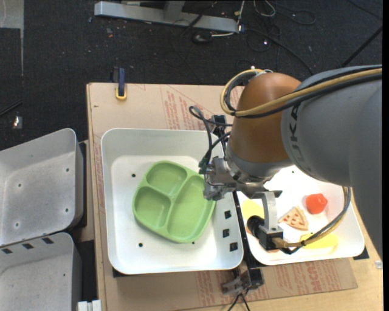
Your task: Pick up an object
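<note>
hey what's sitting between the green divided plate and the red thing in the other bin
In the camera view, the gripper and the arm's wrist hang between the green divided plate and the red object, above the two bins' adjoining walls.

A dark, speckled carpet floor (55, 54) lay around the bench. A tan wooden benchtop (158, 103) carried faint red printed lettering, and a small clamp with a blue handle and yellow jaw (121, 84) gripped its far edge. A grey metal bar (164, 15) rested on the floor beyond, among loose black cables (285, 30). White perforated panels (36, 176) stood at the left.
</note>
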Robot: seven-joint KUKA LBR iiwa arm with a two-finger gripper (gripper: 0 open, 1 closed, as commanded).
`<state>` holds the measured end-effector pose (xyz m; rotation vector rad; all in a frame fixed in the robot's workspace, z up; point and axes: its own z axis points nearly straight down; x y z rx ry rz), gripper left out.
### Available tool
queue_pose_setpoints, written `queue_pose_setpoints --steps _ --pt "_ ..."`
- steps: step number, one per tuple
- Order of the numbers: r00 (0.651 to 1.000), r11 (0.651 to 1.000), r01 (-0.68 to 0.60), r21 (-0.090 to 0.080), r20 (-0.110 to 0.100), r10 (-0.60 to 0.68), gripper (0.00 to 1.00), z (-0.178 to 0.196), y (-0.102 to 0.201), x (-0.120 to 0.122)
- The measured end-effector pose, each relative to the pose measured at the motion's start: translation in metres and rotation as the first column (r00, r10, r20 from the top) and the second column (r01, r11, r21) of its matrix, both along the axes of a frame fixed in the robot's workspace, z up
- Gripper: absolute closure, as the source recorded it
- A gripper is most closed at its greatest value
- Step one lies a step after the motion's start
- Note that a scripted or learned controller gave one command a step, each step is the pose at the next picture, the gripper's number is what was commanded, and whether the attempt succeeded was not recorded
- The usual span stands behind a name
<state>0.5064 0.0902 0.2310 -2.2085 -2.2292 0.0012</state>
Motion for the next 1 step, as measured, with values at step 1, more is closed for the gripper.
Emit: queue_pose_setpoints --steps 1 --pt "1.0 1.0 0.008 -0.002 0.002 -0.008 0.0 0.0004 -0.0041 0.0011"
